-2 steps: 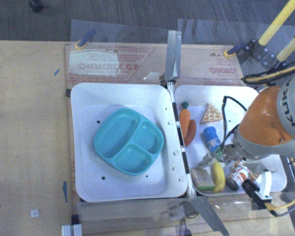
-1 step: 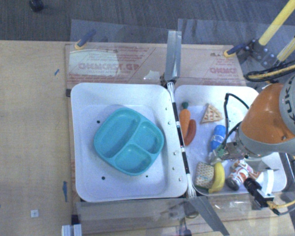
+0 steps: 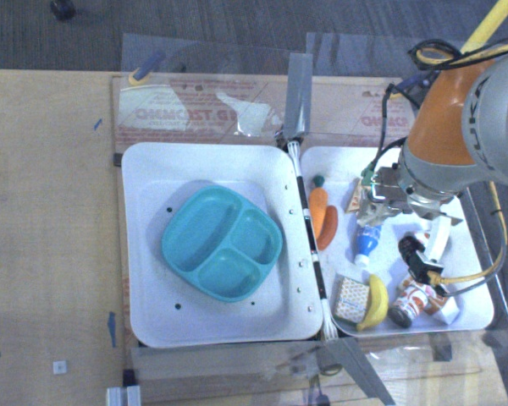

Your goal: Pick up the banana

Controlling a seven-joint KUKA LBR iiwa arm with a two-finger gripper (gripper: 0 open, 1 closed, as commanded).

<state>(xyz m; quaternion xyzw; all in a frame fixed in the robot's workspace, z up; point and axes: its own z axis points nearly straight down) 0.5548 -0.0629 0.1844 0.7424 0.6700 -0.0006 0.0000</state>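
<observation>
The banana (image 3: 375, 301) is yellow and curved, lying near the front edge of the right bin (image 3: 478, 252). It rests against a small patterned block (image 3: 350, 299). My gripper (image 3: 379, 210) hangs over the middle of the right bin, well behind the banana and apart from it. Directly under and in front of the gripper lies a blue bottle with a white cap (image 3: 367, 242). Nothing yellow shows at the gripper.
A carrot (image 3: 319, 212) and a reddish-orange piece (image 3: 329, 227) lie along the right bin's left wall. A printed can (image 3: 412, 301) sits right of the banana. A small orange packet (image 3: 354, 197) lies left of the gripper. The left bin (image 3: 144, 184) holds a teal divided plate (image 3: 223, 242).
</observation>
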